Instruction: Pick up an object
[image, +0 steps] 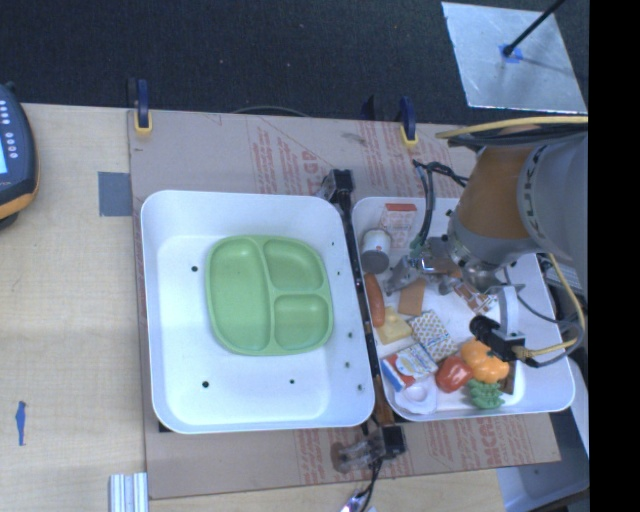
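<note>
The arm (545, 190) is a thick rounded grey tube with a broad orange band (495, 195) above the wrist. Thin black cables (440, 180) loop beside that band, and a yellow cable (555, 348) trails below it.

Pretty even overhead light, nothing harsh. The white bin (160, 300) on the left looks a bit blown out, shadows stay soft, and the whole frame is slightly soft and low-res.
</note>
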